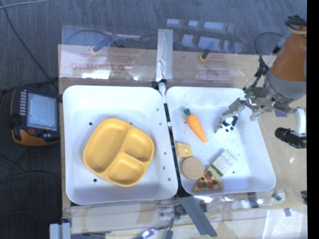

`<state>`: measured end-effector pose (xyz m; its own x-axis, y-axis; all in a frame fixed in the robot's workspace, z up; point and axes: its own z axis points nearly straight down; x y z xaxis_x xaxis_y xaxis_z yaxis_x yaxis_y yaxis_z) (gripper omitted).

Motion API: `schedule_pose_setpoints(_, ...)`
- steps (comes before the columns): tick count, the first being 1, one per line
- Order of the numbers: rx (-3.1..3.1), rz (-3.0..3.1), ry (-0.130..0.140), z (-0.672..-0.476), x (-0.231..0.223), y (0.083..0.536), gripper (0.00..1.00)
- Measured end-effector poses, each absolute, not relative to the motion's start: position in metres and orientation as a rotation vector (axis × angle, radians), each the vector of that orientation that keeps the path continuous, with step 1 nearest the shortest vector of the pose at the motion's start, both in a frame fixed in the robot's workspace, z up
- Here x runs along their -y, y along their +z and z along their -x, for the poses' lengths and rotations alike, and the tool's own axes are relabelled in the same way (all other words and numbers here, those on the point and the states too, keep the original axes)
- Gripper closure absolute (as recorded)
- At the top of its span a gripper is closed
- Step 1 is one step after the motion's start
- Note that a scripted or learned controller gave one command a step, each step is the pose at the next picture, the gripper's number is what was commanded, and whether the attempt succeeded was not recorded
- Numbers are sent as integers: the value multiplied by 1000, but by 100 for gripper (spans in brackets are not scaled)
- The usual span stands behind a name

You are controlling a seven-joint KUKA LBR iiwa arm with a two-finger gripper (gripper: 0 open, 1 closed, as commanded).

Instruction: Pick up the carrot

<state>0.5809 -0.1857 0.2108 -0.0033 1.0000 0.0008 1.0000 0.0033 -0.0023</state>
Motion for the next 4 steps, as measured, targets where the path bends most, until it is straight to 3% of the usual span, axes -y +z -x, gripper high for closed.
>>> schedule_pose_setpoints(1,2370,2068,0,-610,150,131,0)
schedule_pose_setpoints(2,2564,1815,1,-595,101,109,0)
schedule_pose_setpoints(3,2562,1815,-1,-595,101,117,100)
schedule_pose_setpoints(4,2682,1637,1,-596,56,183,100)
